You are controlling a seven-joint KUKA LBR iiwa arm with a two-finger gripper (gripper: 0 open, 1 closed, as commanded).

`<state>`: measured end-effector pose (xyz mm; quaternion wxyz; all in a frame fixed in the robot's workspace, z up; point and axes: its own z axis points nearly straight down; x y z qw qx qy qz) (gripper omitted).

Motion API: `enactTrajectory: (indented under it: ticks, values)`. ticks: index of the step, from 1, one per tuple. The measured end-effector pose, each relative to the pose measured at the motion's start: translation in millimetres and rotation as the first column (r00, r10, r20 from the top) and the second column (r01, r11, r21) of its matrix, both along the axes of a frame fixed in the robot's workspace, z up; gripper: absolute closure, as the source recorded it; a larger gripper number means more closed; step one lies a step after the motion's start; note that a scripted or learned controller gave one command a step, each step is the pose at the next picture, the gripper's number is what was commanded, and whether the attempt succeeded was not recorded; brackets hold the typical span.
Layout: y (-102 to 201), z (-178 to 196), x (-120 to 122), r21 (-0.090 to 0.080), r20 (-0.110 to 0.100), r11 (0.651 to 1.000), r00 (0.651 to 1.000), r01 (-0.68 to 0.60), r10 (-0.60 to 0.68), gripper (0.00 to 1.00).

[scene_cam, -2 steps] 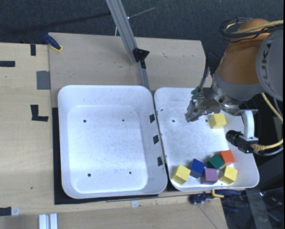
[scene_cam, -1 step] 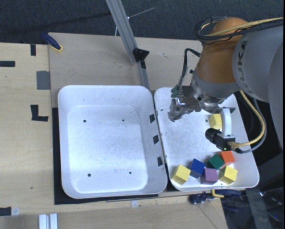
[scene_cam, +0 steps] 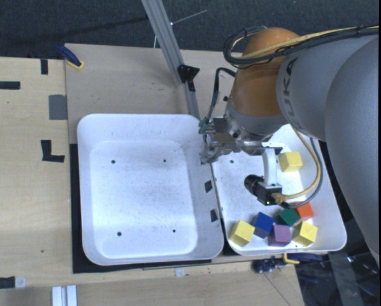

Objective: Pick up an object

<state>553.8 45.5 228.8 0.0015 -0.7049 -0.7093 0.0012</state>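
Tool (scene_cam: 211, 146): hung over the right shallow white plastic bin's (scene_cam: 336, 225) upper-left corner; opening could not be told, nothing seen held.
Left white bin (scene_cam: 85, 171): bare.
Blocks: small yellow cube (scene_cam: 242, 233), blue cube (scene_cam: 263, 224), purple cube (scene_cam: 281, 234) lay below-right of the tool.

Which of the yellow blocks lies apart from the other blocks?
The yellow block in the right bin's upper part: it lies alone, while the other two yellow ones sit in the bottom cluster.
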Motion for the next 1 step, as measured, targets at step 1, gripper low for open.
enactTrajectory:
  ticks: [1]
  values:
    - [50.1, -8.9, 7.2, 0.0, 0.001, 1.0, 1.0, -0.001, 0.001, 1.0]
